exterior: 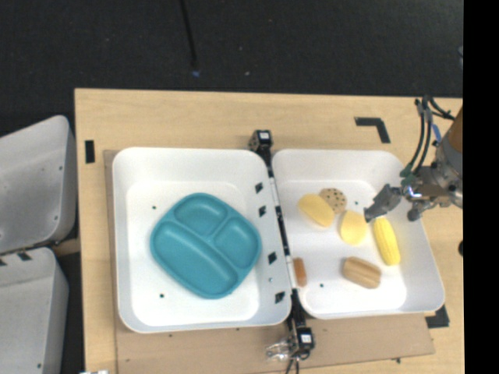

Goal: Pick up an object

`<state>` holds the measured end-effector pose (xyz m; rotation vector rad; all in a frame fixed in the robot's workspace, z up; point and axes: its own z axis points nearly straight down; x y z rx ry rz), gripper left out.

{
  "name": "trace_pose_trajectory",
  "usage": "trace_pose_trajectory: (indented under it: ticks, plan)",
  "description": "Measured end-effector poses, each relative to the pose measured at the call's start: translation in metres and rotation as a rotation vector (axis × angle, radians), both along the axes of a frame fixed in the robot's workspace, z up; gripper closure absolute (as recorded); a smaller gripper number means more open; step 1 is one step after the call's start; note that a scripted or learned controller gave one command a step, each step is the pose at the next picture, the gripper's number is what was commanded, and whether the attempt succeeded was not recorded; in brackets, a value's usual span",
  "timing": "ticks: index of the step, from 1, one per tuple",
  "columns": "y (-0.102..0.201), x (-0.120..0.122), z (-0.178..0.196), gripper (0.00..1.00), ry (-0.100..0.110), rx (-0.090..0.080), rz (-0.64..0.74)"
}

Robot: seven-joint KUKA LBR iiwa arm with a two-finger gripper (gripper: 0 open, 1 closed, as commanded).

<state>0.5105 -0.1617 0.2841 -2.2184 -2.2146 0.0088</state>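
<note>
Nearest to the camera, at the lower edge of the bench (234, 119), a small black clip (300, 338) with some wires sits between the two bins; its details are too small to read.

Inside the right bin (421, 298), a brown block (362, 272) lies lowest, with its long axis nearly left to right. A small orange piece (299, 271) rests against the dividing wall, upright in the view. Higher up, a yellow corn-like piece (387, 241) points from top to bottom, slightly tilted. Just beside it sits a rounded yellow lump (352, 228), and a pale yellow oval (316, 209) lies to the left, partly covering a speckled brown cookie (335, 199).

At the right side, the gripper (397, 202) hangs over the right bin, just above the corn-like piece; its fingers are spread apart and nothing is between them. The arm behind it is cut off by the view's edge.

Filling much of the left bin (125, 302) is a teal divided tray (205, 244).
</note>
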Motion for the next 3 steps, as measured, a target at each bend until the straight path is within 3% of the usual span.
trace_pose_trajectory:
  ticks: [1,2,3]
  plan:
    - [0.0,0.002,0.006,0.0,-0.011,-0.002,0.003]
    - [-0.003,-0.007,-0.042,0.0,-0.007,-0.002,0.001]
    - [-0.002,-0.001,-0.087,0.0,-0.006,-0.002,-0.001]
